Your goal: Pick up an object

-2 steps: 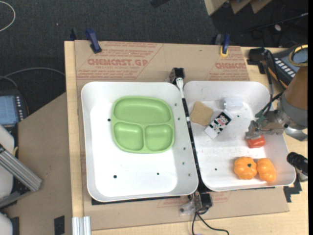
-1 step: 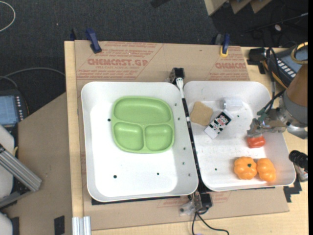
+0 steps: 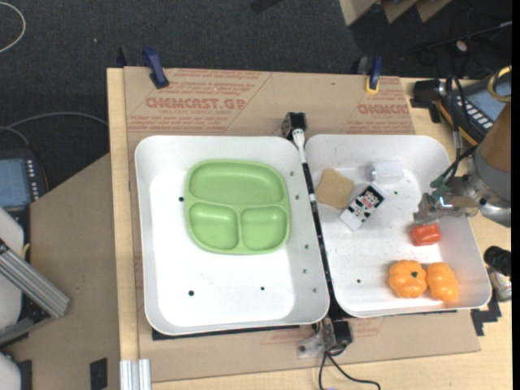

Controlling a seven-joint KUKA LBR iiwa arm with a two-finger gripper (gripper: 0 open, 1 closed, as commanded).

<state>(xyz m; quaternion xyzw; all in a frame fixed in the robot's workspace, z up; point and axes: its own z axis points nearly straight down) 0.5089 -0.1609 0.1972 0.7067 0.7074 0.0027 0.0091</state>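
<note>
My gripper (image 3: 432, 210) hangs over the right side of the right bin (image 3: 357, 292), reaching in from the right. Directly below it, and touching or nearly touching it, is a small red object (image 3: 426, 235) on the bin floor. Two orange pepper-like pieces (image 3: 422, 280) lie side by side near the bin's front right corner. A tan square block (image 3: 334, 188), a white and black packet (image 3: 362, 205) and a pale clear object (image 3: 387, 171) sit in the back half of the same bin.
The left bin (image 3: 162, 242) holds a green divided plate (image 3: 238, 206). A black rail (image 3: 312, 218) runs between the two bins. Cables and hardware (image 3: 455, 104) crowd the bench's right edge. Clamps (image 3: 154, 66) hold the board at the back.
</note>
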